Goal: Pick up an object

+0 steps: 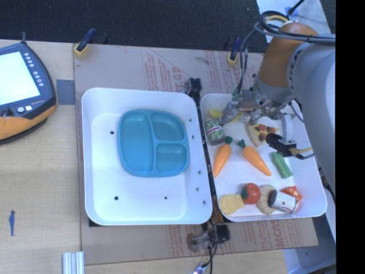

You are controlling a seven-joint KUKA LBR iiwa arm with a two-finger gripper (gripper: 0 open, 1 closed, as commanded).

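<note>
The right bin (308,213) holds several toy foods: two orange carrots (221,158) (256,160), a green-labelled can (215,132), a pizza slice (256,133), a green pickle (281,164), a red tomato (251,193), a yellow cracker (230,204) and a red and white carton (288,199). My gripper (246,108) hangs low over the far part of this bin, between the can and the pizza slice. Nothing can be seen held in it. A small yellow piece (215,114) lies just left of it.
The left bin (97,198) bears a blue divided plate (153,142). An orange-edged tablet (23,90) lies at the bench's far left. Clamps (84,41) sit at the cardboard's far edge. The arm's grey body (316,96) overhangs the right bin's right side.
</note>
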